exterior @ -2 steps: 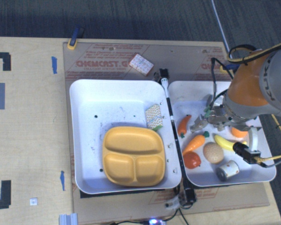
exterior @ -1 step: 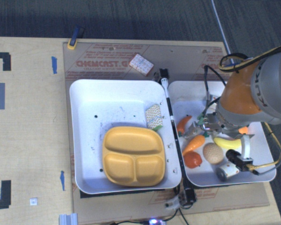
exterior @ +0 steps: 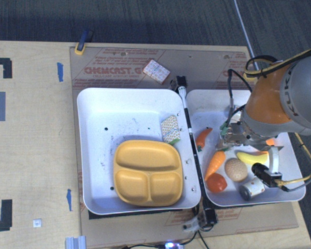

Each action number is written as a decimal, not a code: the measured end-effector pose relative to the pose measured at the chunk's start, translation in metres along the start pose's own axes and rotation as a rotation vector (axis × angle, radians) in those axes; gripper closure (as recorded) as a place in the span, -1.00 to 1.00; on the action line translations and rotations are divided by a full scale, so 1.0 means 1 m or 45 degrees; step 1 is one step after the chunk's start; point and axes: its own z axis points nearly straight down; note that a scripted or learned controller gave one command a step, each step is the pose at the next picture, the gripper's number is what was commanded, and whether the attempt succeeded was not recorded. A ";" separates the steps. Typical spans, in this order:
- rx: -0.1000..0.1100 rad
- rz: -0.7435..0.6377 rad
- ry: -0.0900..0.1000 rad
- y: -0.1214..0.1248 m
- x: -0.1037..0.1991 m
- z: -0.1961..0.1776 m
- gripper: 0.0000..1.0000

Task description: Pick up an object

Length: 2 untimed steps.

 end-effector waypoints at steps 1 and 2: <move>0.000 0.000 0.000 0.000 0.000 0.000 -1.00; -0.004 0.001 -0.001 0.001 0.000 -0.010 1.00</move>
